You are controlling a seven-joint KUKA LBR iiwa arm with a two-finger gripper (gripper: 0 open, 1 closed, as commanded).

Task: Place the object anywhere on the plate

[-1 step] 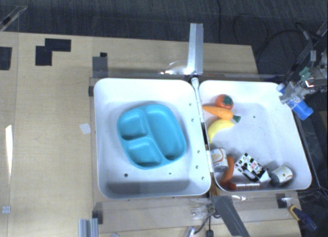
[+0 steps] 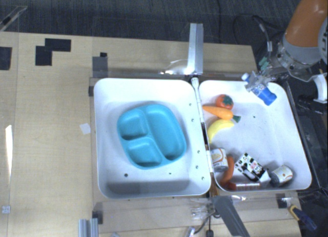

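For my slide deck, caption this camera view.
Gripper holds a blue object over the right bin; blue plate waits in the left bin.

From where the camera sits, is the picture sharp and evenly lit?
In the camera view, the blue plate is crisp with soft shading along the left bin wall; the pincer and the blue thing by it look smeared.

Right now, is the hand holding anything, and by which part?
Cannot be told for sure. The hand sits at the right bin's far corner, against a small blue object, but its grip is too blurred to read.
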